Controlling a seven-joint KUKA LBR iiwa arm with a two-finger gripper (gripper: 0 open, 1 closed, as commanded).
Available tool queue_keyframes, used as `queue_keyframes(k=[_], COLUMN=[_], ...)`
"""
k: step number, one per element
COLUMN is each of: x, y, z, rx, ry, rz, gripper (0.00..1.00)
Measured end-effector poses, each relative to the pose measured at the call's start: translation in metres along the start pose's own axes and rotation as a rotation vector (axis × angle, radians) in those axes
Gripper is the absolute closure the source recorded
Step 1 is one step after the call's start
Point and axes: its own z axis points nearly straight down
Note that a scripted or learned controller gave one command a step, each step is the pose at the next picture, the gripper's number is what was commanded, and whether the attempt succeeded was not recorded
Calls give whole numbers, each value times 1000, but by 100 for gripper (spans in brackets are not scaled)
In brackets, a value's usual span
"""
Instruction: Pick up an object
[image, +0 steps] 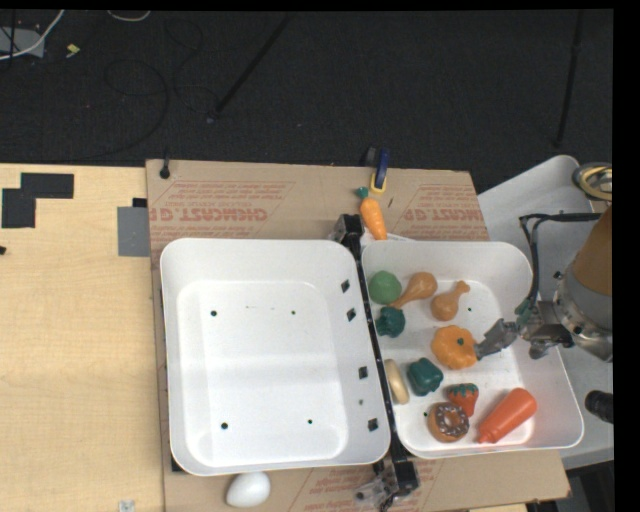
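Left bin (190, 300), white, beside a white egg (248, 489) on the cardboard below its front rim. Right bin (545, 425) crowded: green ball (384, 287), teal piece (390, 321), two tan gourds (417, 289) (450, 299), pumpkin (455, 347), teal pepper (424, 376), strawberry (462, 396), donut (447, 422), big carrot (507, 415). Small carrot (373, 218) behind that bin. Gripper (497, 338) low at the right, just beside the pumpkin, gripping nothing; finger spread cannot be told.

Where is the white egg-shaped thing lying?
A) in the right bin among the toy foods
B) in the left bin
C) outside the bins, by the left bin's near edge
C: the white egg lies on the cardboard just outside the near rim of the left bin, not inside either bin.
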Motion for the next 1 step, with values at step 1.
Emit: queue_keyframes(k=[1], x=[60], y=[57], z=[82], rx=[-1], ry=[0], rz=[-6], gripper=[0])
